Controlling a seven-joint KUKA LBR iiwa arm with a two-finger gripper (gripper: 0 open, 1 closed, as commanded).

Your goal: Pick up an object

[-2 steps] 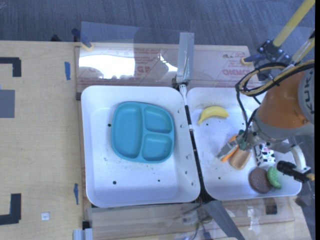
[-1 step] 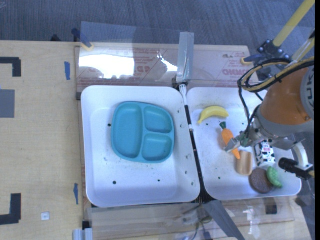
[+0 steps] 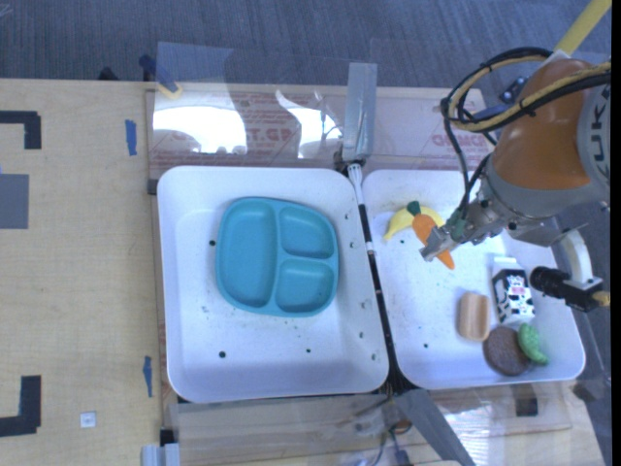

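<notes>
two white bins sit side by side, the left bin [image 3: 184,289] with a teal divided plate [image 3: 277,256] in it. over the right bin [image 3: 427,328] the gripper [image 3: 441,244] sits right on a toy carrot [image 3: 428,229] next to a yellow banana [image 3: 400,223], but whether it's pinching it, can't tell. a bread roll [image 3: 473,316], a cow-print carton [image 3: 513,296], a brown cookie [image 3: 504,350] and a green veggie [image 3: 533,345] are clustered at that bin's near right.

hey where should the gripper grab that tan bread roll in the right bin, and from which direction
Probably straight down from above, closing across the short width of the bread roll at its middle. It lies flat with its long axis running away from the camera, its left side is open floor, and the cow toy stands close on its right.
</notes>
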